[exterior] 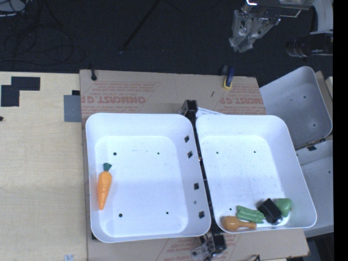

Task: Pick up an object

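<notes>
While nothing sits between the jaws, you have several candidates to pick, all lying in the bins. Look first at the toy carrot [104,187], a tapered orange cone with a small dark green tuft, smooth and matte, lying lengthwise against the left wall of the left bin [138,125]. In the right bin [244,125], crowded into the near right corner, you see four pieces: a pear-shaped orange gourd [238,223] with a thin neck pointing right, a knobbly green pod [250,214] just above it, a black blocky piece [270,210] tilted across the pod's end, and a rounded green lump [284,204] touching the block on its far side. Both bins are shallow, glossy white plastic with rounded corners and a few small dark dots on their floors; they sit side by side, joined along a dark clip strip. Under them lies a brown printed cardboard sheet [163,94] on the pale wood-grain worktop [38,167]. The gripper [246,34] hangs well above and beyond the right bin, metallic grey and blurred against the dark background, so you cannot tell whether the jaws are spread or closed.
</notes>
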{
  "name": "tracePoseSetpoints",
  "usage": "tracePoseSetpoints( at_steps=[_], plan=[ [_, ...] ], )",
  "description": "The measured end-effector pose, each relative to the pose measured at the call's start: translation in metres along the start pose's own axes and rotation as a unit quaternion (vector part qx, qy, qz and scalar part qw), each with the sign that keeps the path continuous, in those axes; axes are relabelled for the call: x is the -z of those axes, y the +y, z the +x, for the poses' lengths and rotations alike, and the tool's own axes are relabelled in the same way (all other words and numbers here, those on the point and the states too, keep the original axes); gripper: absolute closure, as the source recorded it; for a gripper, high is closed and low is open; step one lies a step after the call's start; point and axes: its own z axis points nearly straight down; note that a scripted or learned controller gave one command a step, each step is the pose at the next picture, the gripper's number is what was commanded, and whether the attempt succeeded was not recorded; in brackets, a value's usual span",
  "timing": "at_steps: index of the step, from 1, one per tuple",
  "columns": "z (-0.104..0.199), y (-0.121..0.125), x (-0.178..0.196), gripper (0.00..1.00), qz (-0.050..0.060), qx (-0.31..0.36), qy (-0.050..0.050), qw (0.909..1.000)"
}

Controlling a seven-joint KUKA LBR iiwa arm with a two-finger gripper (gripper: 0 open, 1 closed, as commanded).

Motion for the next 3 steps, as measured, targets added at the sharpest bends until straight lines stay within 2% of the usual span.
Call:
tracePoseSetpoints(
  at_steps=[2,3],
  plan=[
    [0.155,-0.001,0.000,1.00,0.001,0.001,0.000,1.0000],
    [0.202,0.000,0.000,1.00,0.000,-0.001,0.000,1.0000]
  ],
)
